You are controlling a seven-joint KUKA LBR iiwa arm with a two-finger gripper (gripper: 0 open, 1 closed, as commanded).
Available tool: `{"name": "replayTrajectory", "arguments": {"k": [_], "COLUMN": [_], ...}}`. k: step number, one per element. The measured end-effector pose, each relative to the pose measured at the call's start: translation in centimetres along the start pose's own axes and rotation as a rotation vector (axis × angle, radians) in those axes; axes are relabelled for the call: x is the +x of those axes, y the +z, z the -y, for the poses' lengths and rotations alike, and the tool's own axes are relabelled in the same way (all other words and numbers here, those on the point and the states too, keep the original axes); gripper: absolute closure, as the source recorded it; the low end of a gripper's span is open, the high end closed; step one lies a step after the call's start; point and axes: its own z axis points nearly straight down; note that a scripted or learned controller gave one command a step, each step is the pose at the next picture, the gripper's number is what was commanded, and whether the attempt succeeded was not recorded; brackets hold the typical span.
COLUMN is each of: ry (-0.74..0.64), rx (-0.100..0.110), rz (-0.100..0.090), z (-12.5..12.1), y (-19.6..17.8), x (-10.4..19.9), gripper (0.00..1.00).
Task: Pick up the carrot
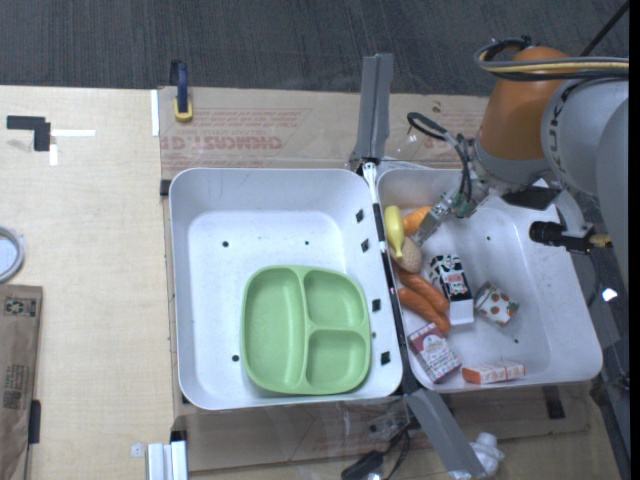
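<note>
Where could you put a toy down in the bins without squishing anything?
Left bin: bare floor behind and left of the green plate. Right bin: bare floor at the right, past the small cartons. Its left edge is crowded: banana, carrot, gripper.

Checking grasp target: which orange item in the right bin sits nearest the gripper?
The small orange piece beside the yellow item, just left of the gripper; the long carrot lies lower.
</note>
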Motion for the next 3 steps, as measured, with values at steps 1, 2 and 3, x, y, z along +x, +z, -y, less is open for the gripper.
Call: {"name": "replayTrajectory", "arguments": {"k": [1,2,3], "ry": [0.003,0.35,0.06], "rx": [0.003,0.0,-0.004], "rz": [0.005,-0.005,-0.002], "z": [0.2,3.3,2.7], "y": [-0.6,0.2,-9.9], "x": [-0.3,2.6,4.2], "gripper": [1.0,1.0,1.0]}}
